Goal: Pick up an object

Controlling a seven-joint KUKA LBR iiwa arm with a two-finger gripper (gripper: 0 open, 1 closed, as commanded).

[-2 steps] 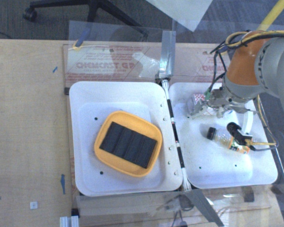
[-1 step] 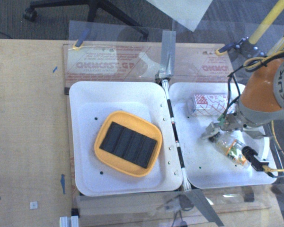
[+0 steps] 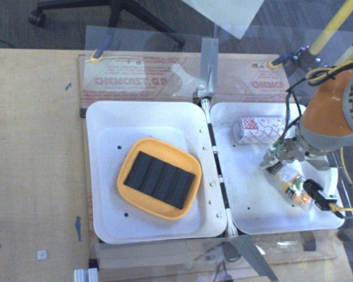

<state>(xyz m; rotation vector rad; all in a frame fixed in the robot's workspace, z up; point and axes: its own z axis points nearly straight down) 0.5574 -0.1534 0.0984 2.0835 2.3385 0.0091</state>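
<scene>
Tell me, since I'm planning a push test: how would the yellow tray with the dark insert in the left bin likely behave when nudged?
The yellow tray lies flat and wide in the left bin, so it would probably slide rather than tip or roll. Its rounded, moulded rim suggests stiff plastic. The dark ribbed insert may add some weight, though that's uncertain.

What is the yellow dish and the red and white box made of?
The yellow dish looks like smooth moulded plastic, with rounded edges and an even colour; its dark ribbed insert could be rubber or foam. The red and white box looks like printed cardboard, with flat folded sides.
</scene>
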